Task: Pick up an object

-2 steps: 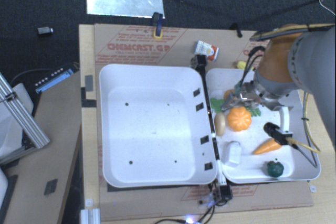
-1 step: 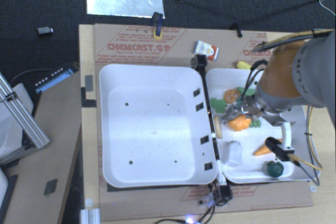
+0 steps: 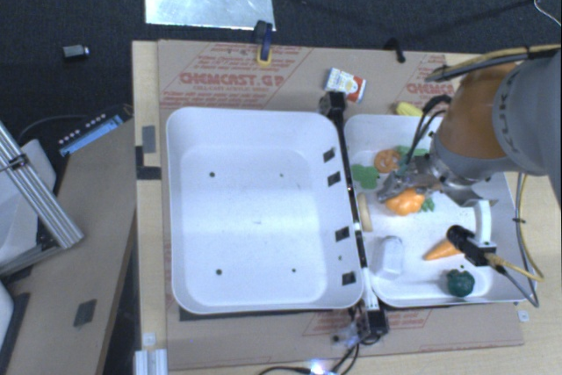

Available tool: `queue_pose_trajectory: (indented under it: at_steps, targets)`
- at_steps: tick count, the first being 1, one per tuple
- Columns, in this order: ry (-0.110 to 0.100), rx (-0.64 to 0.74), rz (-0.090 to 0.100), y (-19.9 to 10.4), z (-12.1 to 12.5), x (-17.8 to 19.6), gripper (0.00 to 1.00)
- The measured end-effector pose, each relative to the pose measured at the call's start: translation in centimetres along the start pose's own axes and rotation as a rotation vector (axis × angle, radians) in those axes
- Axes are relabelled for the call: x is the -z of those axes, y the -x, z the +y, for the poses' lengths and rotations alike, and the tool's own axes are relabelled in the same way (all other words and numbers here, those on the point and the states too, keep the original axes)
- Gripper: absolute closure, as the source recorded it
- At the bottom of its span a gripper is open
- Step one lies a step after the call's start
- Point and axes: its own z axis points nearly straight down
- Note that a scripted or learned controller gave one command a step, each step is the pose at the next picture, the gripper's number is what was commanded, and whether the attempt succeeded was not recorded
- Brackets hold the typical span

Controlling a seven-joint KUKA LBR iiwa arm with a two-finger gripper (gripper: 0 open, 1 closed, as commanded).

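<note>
We see two white bins on the tabletop. The left bin has only its bare floor showing. The right bin holds the small things. Our arm reaches in from the right and bends down over this right bin. The jaws sit low among the toys, just above an orange toy with green leaves beside it. We cannot tell how far the jaws are open, or whether they grip anything. Near them lies a round orange piece and a green piece. Toward the front of the bin lie an orange cone, a dark green lump and a white cup.
</note>
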Motion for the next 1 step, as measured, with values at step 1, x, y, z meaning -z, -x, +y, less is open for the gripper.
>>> queue_pose_trajectory:
  at_steps: [1]
  targets:
    - [0.001,0.009,0.006,-4.95,9.01,8.97,1.0]
